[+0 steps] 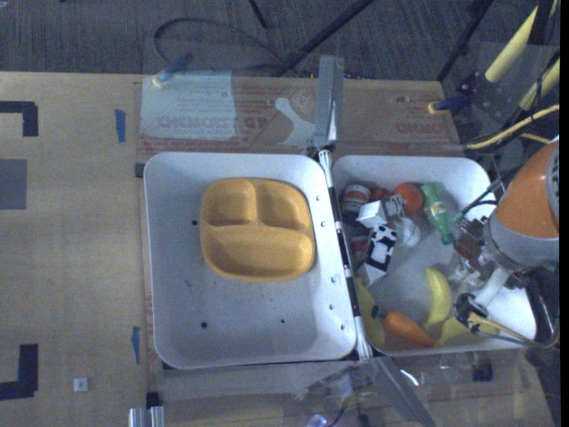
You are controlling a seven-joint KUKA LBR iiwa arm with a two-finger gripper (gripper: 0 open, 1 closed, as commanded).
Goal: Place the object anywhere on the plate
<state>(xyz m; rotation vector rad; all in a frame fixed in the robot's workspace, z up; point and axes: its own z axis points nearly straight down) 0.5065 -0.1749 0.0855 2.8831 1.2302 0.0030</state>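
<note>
Wooden tabletop [71,238] carries two white bins: the left bin [178,327] holds one yellow three-compartment plate [258,228], the right bin [498,318] a jumble partly hidden under the arm [532,207]. One carrot [407,328] and one banana [436,296] are clear; other items blur together. Whether the jaws [471,308] are clenched or released, I cannot tell; they hover beside the banana.

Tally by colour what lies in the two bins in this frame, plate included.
Yellow: 3, the plate, a banana, a piece at the divider
Orange or red: 2
Green: 1
Black-and-white: 1
Total: 7 that can be told apart
</note>
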